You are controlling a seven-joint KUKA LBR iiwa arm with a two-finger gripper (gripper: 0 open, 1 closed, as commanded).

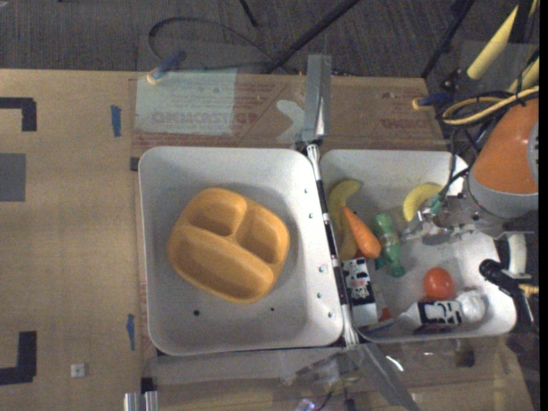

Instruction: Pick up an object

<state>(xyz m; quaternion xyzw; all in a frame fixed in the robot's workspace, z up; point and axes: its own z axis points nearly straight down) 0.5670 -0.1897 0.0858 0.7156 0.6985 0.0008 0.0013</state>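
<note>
1. You see two white bins side by side on the bench. The left bin [163, 315] carries one thing: an orange tray [228, 243] with three compartments, lying near its middle, flat and open side up.
2. The right bin [390, 163] holds the loose pickable items. Along its left wall lie a banana [342, 197] and a carrot [363, 233], the carrot slanting across the banana's lower end. Below them, against the same wall, stands a small black-and-white carton [359, 281].
3. A green object [389, 245] sits just beside the carrot, toward the bin's middle; its shape is hard to make out. A second yellow piece [422, 199] lies near the far edge. A round red-orange fruit [439, 282] sits toward the near edge, and a white bottle with a dark label [449, 312] lies along the near wall.
4. The arm [508, 165] reaches in over the right edge of the right bin. The gripper [431, 223] hangs between the second yellow piece and the green object, low over the bin floor.
5. You cannot tell how the tool is set; it is blurred and partly masked by the wrist.
6. Judgement: the approach looks aimed at the green object or the yellow piece. Nothing visibly grasped; the pick is not yet done.
7. The arm's base is cut off at the right.
</note>
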